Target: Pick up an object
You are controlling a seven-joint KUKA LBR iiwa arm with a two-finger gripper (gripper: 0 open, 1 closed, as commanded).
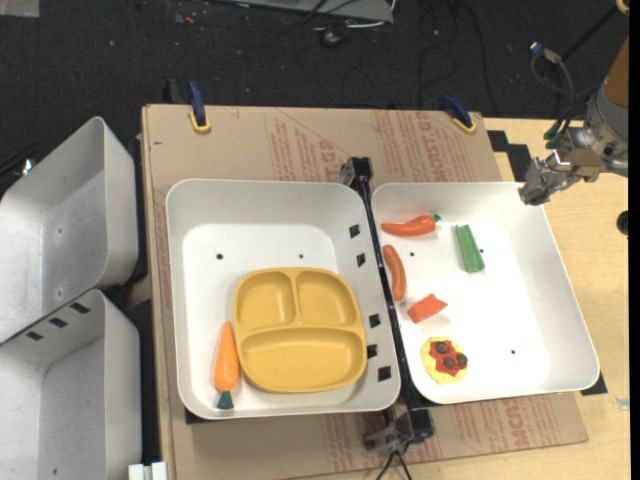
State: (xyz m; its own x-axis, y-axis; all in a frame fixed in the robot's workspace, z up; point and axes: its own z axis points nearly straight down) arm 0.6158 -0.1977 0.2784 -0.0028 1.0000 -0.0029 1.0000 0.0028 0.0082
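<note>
The right bin holds a red chili pepper, a green stick, an orange sausage, a small red-orange wedge and a yellow pizza slice with dark toppings. In the left bin lie a yellow divided plate and a carrot beside it. My gripper hovers at the far right, above the right bin's upper right corner, well away from all the objects. Nothing shows between its fingers.
Two more white bins sit off the bench at the left. A black divider runs between the two bins. Blue clamps hold the cardboard base at the back. Cables trail over the dark floor behind.
</note>
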